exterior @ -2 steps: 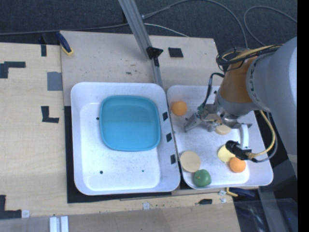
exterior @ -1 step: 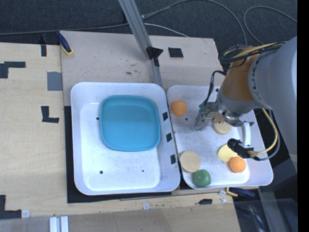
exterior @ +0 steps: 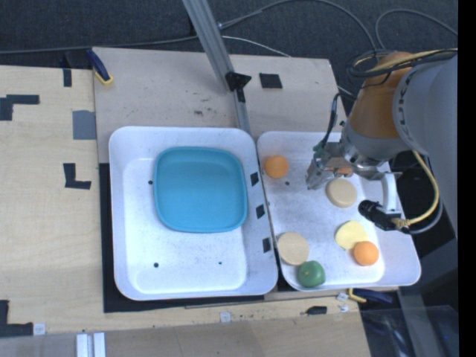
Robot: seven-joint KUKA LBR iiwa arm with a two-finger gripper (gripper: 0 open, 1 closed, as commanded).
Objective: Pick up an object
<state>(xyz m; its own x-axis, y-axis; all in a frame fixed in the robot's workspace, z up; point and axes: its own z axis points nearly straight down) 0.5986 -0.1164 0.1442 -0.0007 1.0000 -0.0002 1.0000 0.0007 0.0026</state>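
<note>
We look down at a slant on a bench carrying two shallow white bins side by side. The left bin (exterior: 134, 274) holds a square blue plate (exterior: 200, 189) lying flat near its middle. The right bin (exterior: 398, 270) holds the loose objects: an orange ball (exterior: 276, 166) near its upper left corner, a pale beige disc (exterior: 342, 193) toward the upper right, a second beige disc (exterior: 293, 248) at the lower left, a green ball (exterior: 311, 274) just below that disc, a pale yellow piece (exterior: 351, 234) at the right, and a smaller orange ball (exterior: 365, 253) touching the yellow piece's lower edge. The grey arm (exterior: 416, 110), with its orange band, reaches in from the right, and its gripper (exterior: 321, 171) sits low over the right bin, between the orange ball and the upper beige disc, closer to the disc. We cannot tell whether the gripper is released or clenched, as its tip is small and dark from this angle, and we see no object caught in it. Every object appears to rest on the bin floor, so we judge that the pickup is not yet done: the arm has been brought over the right bin, while closing on an object and lifting it clear remain.
</note>
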